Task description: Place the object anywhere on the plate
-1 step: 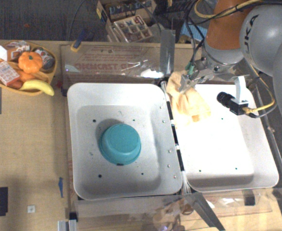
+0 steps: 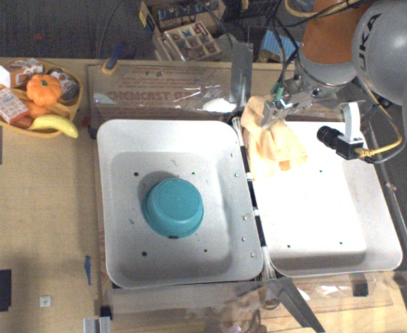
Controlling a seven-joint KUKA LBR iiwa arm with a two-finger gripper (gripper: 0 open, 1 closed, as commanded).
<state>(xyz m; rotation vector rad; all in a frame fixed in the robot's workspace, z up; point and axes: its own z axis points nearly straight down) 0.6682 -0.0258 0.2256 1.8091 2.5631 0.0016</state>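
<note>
— Gripper (image 2: 278, 109)? 
— Clamped on the yellow cloth (image 2: 276, 144), hanging over the right bin's (image 2: 328, 214) far-left corner, right of the teal plate (image 2: 174, 207).
— And the plate?
— Sat upside down in the left bin (image 2: 120, 151), well apart from the cloth.

Plate (image 2: 174, 207) in left bin (image 2: 120, 151) — cloth (image 2: 276, 144) in right bin's (image 2: 328, 248) back-left corner.

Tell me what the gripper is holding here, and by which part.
The gripper holds a pale yellow cloth by its upper edge; the rest hangs down over the right bin.
</note>
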